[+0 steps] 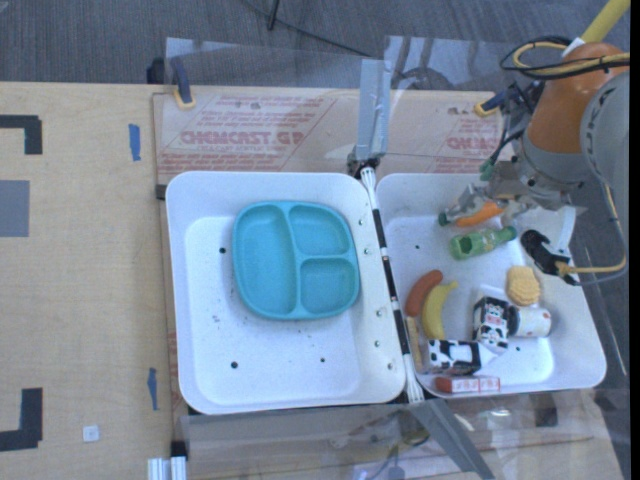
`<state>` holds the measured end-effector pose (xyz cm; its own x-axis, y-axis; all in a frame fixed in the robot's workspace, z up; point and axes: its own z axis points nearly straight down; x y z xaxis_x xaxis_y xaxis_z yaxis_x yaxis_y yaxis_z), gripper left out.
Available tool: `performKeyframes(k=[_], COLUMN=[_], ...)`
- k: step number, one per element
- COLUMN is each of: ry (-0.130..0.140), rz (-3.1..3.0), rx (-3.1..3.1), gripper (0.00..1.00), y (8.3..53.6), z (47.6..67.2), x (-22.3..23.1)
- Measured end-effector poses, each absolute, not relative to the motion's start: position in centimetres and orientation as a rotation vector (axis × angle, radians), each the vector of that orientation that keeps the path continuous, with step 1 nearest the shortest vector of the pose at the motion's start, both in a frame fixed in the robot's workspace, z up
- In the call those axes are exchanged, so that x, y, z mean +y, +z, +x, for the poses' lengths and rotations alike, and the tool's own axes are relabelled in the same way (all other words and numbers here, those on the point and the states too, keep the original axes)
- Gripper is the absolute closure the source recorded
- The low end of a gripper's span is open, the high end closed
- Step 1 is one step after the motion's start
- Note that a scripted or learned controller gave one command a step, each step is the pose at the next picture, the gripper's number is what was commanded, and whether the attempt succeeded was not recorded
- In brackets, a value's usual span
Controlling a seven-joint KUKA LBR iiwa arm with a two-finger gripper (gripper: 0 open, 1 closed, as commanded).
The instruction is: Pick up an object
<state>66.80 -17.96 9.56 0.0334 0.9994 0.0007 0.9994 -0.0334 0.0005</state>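
White plastic, two shallow bins side by side on the bench. Left bin (200,368) holds a turquoise divided plate (296,259), three compartments, sitting toward the bin's 12 o'clock half, flat.

Right bin (580,363) carries the loose items. Orange carrot-like piece (487,210) near the bin's 12 o'clock edge, lying under the gripper. Green bottle (482,242) on its side just at 6 o'clock of the carrot, close to it. Red sausage (424,290) and yellow banana (438,308) lie touching, toward the bin's 9 o'clock side. Round tan cookie-like item (523,286) at 3 o'clock of the banana, apart from it. Black-and-white cow-print cup (494,321) next to a white cup (532,321) on its side. A second cow-print piece (452,353) sits at 6 o'clock of the banana, with a small red-and-white packet (462,383) against the bin's 6 o'clock rim.

Arm enters from 3 o'clock, grey body, orange band high at the frame's 1 o'clock corner. Gripper (478,206) is down low at the bin's 12 o'clock end, grey fingers (462,208) right over the carrot. Whether the claw is released or clenched: cannot tell, metal and carrot overlap and blur together. No object is clearly seen pinched.

Behind the bins, brown cardboard (250,133) with red print lies flat at 12 o'clock.
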Motion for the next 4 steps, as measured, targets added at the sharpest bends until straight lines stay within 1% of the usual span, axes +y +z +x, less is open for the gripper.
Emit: performKeyframes(k=[1, 2, 3, 4], ry=[0.005, 0.002, 0.002, 0.005], rz=[-2.251, -2.340, -2.340, -2.374], rx=[-2.177, -2.096, -2.095, -2.051], gripper=[1.00, 1.00, 0.00, 0.00], y=[10.6, 23.1, 23.1, 11.1], z=[66.7, 64.9, 64.9, 64.5], x=[-17.8, -14.0, -14.0, -15.2])
